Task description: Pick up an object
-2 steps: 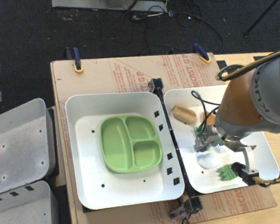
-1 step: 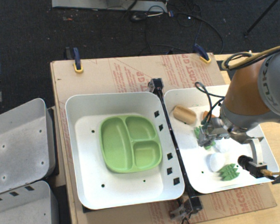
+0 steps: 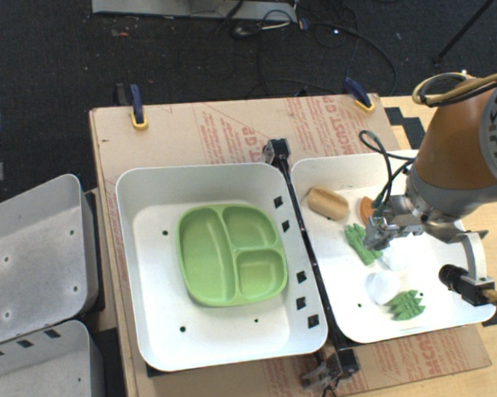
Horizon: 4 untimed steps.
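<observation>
The jaws (image 3: 377, 236) sit low in the right bin (image 3: 464, 322), over a green strip (image 3: 358, 243); whether they are spread or pinching I cannot tell. Nearby lie a tan cylinder (image 3: 328, 202) and a green toy (image 3: 406, 305). The left bin (image 3: 156, 329) holds a green tray (image 3: 232, 254).

1. The left white bin (image 3: 151, 269) holds a green divided plate (image 3: 232, 254).
2. The right white bin (image 3: 348, 318) holds a tan cylinder (image 3: 328, 202), a green strip (image 3: 358, 243), a white round object (image 3: 381, 288) and a green leafy piece (image 3: 406, 305).
3. The gripper (image 3: 378, 236) hangs just beside the green strip, under the grey and orange arm (image 3: 459, 155).
</observation>
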{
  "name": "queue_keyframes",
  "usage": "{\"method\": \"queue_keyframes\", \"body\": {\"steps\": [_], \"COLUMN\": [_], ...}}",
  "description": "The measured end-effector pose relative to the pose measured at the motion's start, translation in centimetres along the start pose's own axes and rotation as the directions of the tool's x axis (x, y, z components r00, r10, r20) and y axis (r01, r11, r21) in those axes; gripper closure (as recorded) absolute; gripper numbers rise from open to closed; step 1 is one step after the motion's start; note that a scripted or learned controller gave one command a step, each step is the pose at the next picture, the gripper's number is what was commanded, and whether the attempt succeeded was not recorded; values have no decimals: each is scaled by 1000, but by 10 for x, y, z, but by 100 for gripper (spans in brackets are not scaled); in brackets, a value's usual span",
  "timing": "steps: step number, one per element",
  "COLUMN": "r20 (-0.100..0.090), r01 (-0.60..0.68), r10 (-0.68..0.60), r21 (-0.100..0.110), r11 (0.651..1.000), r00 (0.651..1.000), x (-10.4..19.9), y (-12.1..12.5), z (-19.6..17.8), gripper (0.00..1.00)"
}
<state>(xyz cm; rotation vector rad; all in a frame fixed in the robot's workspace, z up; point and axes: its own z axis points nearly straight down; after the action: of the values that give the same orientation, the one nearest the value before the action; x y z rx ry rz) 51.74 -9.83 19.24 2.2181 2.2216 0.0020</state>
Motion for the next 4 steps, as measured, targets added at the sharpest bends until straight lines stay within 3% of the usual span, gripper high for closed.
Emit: {"method": "queue_keyframes", "body": {"steps": [1,2,4], "r20": [0,0,-1], "r01": [1,4,6], "r10": [-1,-4,-6], "r21": [0,2,0], "r11": [1000,1000,1000], "r00": [1000,1000,1000], "x": [-3,42,140], "y": [-7,11,70], "z": [-46,-36,-39], "gripper": [100,100,100]}}
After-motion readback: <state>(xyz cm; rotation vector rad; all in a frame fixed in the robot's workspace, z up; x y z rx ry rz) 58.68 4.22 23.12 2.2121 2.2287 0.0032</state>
